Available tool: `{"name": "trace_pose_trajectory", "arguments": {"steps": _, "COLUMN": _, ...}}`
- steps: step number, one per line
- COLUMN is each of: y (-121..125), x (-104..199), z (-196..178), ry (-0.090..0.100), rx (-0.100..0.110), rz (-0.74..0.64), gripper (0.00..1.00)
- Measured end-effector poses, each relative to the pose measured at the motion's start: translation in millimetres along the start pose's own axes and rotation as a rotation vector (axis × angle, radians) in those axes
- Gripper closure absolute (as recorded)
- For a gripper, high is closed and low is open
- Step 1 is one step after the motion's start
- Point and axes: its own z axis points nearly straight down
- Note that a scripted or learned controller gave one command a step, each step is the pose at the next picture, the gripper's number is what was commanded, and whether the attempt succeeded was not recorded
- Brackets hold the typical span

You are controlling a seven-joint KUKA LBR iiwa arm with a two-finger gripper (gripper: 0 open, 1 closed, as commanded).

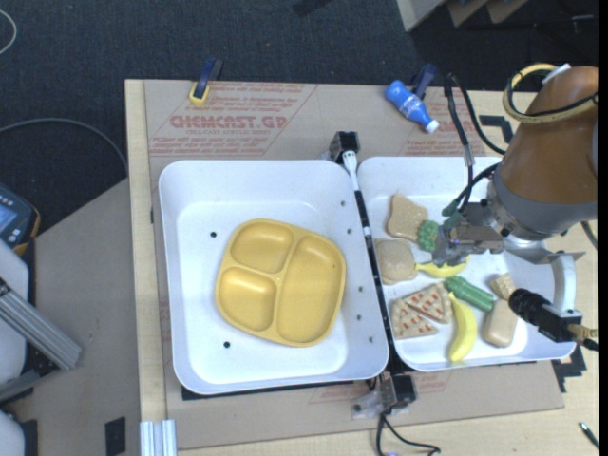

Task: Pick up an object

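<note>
Arm down in the right bin, reaching for toy food.

The likely target, a small green plastic piece, lies in the right white bin between tan bread-shaped toys, just beside the gripper; I can't tell whether the fingers are spread or pinching. It looks like the approach step; next it needs a firm close and a straight lift. The grey arm leans in from the right, wrist low.
</note>
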Motion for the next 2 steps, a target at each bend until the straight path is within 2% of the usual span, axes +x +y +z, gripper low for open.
{"name": "trace_pose_trajectory", "arguments": {"steps": 1, "y": -11.5, "x": 3.4, "z": 8.3, "ry": 0.000, "rx": -0.003, "rz": 0.000, "gripper": 1.00}}
{"name": "trace_pose_trajectory", "arguments": {"steps": 2, "y": -7.7, "x": 15.1, "z": -8.1, "ry": -0.002, "rx": -0.010, "rz": -0.004, "gripper": 1.00}}
